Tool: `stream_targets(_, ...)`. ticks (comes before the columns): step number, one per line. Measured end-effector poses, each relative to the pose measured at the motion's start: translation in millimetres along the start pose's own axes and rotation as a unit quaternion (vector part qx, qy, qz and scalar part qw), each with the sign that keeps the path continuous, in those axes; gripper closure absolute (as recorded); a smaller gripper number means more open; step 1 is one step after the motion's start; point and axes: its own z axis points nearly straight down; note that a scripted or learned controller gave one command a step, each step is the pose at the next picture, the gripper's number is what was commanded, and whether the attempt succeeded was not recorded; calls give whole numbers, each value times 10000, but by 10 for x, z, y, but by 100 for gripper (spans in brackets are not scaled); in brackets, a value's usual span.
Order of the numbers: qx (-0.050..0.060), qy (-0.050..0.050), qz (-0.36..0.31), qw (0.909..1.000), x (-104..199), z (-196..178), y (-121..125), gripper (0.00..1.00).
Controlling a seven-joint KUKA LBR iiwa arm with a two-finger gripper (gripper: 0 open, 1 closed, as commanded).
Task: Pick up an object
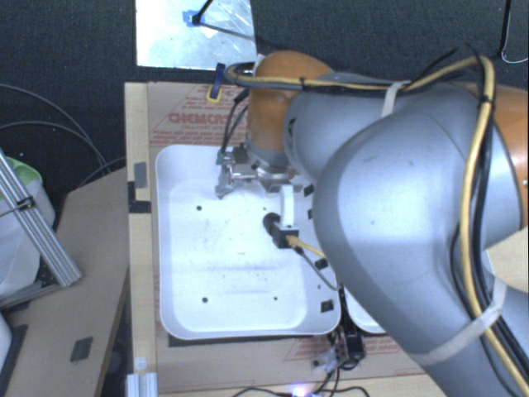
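Note:
My gripper (226,180) hangs low over the far edge of the left white bin (215,304), near its back wall. The grey arm (397,205) with its orange band (277,98) comes in from the right and covers most of the right bin (364,319), of which a small white sliver shows. No loose object shows on the visible floor of the left bin, only a few small dark specks. Whatever lies under the arm is hidden.
Both bins rest on a brown cardboard sheet (186,114). A shiny foil-like sheet (194,19) lies behind it. An aluminium frame (37,222) slants at the left. Yellow and black cables (302,251) hang from the wrist over the left bin's right side.

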Motion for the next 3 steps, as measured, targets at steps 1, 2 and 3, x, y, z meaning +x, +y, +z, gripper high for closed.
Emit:
stream_targets(1,19,23,-53,10000,492,4,155,0)
stream_targets(2,26,18,-49,10000,807,3,148,0)
stream_targets(3,13,9,-60,10000,787,-111,162,100)
